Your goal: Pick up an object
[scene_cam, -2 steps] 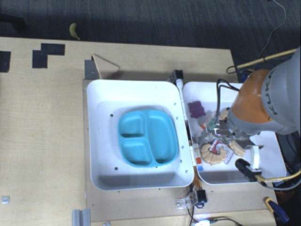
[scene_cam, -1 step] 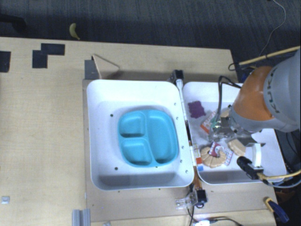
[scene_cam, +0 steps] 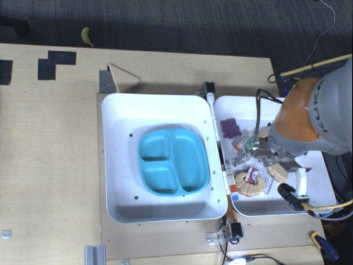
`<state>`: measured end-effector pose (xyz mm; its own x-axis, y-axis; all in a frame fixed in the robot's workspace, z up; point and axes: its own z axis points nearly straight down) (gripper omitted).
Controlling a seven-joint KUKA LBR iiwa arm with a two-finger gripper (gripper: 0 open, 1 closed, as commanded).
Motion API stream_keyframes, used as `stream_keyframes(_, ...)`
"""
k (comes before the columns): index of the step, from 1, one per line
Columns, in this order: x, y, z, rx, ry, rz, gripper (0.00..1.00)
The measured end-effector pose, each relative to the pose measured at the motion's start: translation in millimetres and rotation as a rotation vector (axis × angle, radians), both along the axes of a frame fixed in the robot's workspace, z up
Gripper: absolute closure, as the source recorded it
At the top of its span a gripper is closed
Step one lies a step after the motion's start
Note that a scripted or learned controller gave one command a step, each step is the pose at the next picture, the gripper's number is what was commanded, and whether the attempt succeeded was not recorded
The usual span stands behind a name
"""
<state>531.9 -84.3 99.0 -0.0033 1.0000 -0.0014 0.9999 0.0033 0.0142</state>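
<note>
Bench: pale wooden bench top [scene_cam: 49, 164] carrying two shallow white bins side by side.

Left white bin [scene_cam: 118, 148]: holds a turquoise plastic divided plate with three compartments [scene_cam: 174, 160], lying flat near the middle of the bin floor. Nothing lies on the plate.

Right white bin [scene_cam: 317, 184]: a small clutter of candidate objects along its left half.
- Dark purple crumpled soft piece [scene_cam: 230, 128], toward the far left corner, apart from the rest.
- Tan, cookie-like lumpy item [scene_cam: 249, 185] with red-and-white packaging against it, near the front wall.
- Small grey and reddish bits between the two, too small to identify.

Arm: grey with orange band above the wrist [scene_cam: 295, 117], reaching in from the right and low over the right bin. Two-finger gripper [scene_cam: 255, 148] sits down among the grey bits, between the purple piece and the tan item. The wrist housing covers the tips; cannot tell whether they are apart, together, or clamped on anything.

Progress, as judged:
- Done: arm is over the cluttered bin and lowered to object level; the reach appears complete.
- Not confirmed: any grasp. No object is seen between the tips or off the bin floor.
- Left: secure one object, most likely a small bit just beside the gripper or the tan item near it, then lift it clear of the bin.

Risk: objects crowd together near the bin's left wall; a closing grip may only nudge them.
</note>
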Motion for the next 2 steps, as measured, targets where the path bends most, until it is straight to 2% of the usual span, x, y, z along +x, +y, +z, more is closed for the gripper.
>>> stream_keyframes(1, 1.3, 0.7, 10.7, 0.0, -0.003, 0.003, 1.0)
stream_keyframes(2, 1.3, 0.7, 10.7, 0.0, -0.003, 0.002, 0.0)
